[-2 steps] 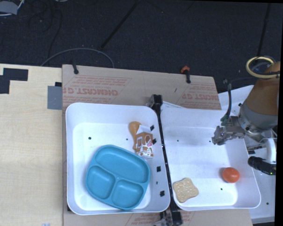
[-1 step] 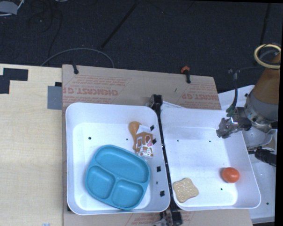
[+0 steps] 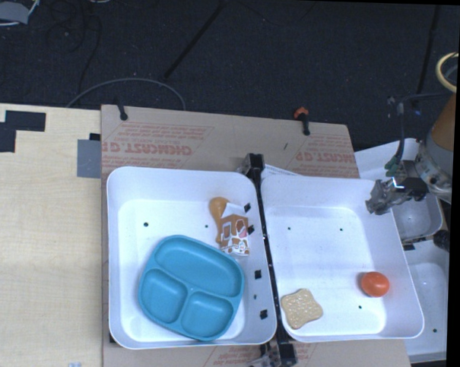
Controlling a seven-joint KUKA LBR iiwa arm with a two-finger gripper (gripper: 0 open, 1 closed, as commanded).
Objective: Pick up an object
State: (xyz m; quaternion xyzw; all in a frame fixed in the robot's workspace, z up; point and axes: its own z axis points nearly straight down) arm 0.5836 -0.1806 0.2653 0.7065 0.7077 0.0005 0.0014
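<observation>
End effector (image 3: 383, 195) sits above the far right corner of the right bin (image 3: 344, 193), just over its rim, at the end of the arm (image 3: 437, 150) coming in from the right. Too small and dark to read; cannot tell whether it is released or clenched, and nothing is visible in it. Judged to be parked clear of the bin contents, so both bins stay unobstructed for the camera before a descent.

Nearest candidate: an orange-red ball (image 3: 375, 284) near the right wall of the right bin, toward its near edge, well apart from the end effector. A tan toast-shaped piece (image 3: 301, 308) lies flat at the near left corner of the same bin, close to the divider.

Left bin (image 3: 121, 235): blue divided plate (image 3: 191, 287) fills the near half, tilted slightly. Beside its far right edge, a small printed packet (image 3: 234, 236) and a tan drumstick-shaped item (image 3: 218, 209), touching or nearly so.

Judgement: pick not yet begun. Ball is isolated, so likely the easiest target; being round, it may roll.
</observation>
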